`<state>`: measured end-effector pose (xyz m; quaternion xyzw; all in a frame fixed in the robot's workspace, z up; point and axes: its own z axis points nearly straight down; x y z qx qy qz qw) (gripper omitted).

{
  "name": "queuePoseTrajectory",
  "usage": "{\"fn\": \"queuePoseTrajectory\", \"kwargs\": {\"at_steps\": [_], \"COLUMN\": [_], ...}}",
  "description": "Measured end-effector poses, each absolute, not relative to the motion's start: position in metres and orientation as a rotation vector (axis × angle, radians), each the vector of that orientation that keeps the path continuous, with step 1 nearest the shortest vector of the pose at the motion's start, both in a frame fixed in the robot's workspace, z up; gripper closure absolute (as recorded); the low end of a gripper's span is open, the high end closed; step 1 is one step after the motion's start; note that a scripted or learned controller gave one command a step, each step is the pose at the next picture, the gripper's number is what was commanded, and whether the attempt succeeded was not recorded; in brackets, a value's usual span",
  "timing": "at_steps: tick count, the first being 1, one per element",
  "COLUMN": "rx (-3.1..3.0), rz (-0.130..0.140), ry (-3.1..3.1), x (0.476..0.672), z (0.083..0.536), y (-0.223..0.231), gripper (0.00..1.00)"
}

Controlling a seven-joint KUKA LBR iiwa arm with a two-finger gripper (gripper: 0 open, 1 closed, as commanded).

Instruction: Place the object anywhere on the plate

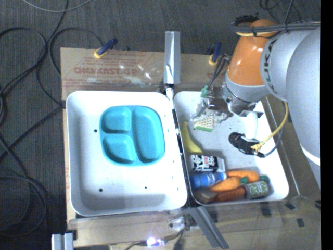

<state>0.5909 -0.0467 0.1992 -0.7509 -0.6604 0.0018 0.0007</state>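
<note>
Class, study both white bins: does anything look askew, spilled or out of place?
Nothing is spilled. The blue three-compartment plate lies slightly rotated in the left white bin. In the right white bin, the yellow banana, orange carrot and blue bottle crowd its near-left part.

glossy blue plastic plate (pixel 132 134)

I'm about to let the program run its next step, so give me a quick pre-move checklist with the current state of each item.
1. Plate sits in left bin, compartments free: ok.
2. Gripper over right bin, above a pale waffle-like object: ok.
3. Object between the fingers: cannot tell.
4. Banana close beside that object, may get bumped: not ok.
5. Bin divider must be crossed to reach plate; enough lift: cannot tell.
</note>
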Motion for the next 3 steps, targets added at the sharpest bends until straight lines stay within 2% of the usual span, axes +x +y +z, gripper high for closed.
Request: {"fn": "queuePoseTrajectory", "kwargs": {"at_steps": [1, 2, 3], "rx": [-2.392, -2.478, -2.494], "rz": [0.007, 0.005, 0.01], "ry": [-2.031, -1.936, -1.907], "x": [0.593, 0.567, 0.552], "z": [0.182, 0.361, 0.233], "y": [0.023, 0.051, 0.099], "gripper": [1.0, 1.0, 1.0]}}
